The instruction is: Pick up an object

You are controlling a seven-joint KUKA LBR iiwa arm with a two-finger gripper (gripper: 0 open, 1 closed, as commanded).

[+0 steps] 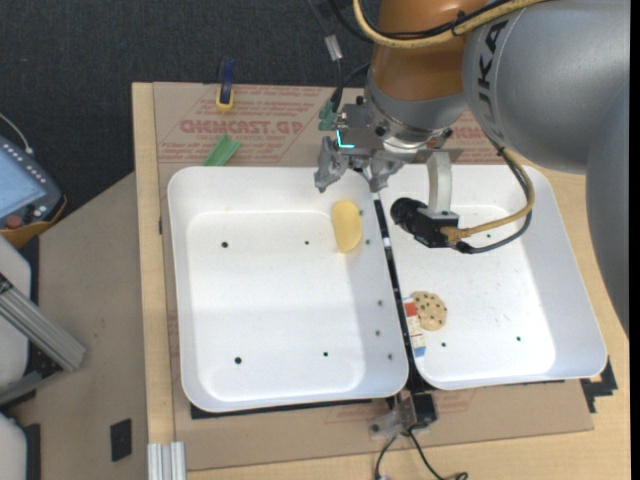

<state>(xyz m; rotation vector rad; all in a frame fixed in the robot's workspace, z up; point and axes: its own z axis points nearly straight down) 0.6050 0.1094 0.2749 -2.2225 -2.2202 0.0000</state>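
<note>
From my station I see two white bins: the left bin and right bin sit on a brown board over dark carpet. The arm fills the upper right, its gripper hanging above the left bin's far edge, fingers spread with nothing between them. A yellow object lies just below (upper right of that bin). A cookie rests in the right bin.

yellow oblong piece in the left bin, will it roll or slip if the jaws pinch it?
The yellow piece looks rounded and smooth, so it may roll sideways or slip under a pinch. It looks small, so probably light. It lies near the left bin divider wall, limiting approach room.
</note>
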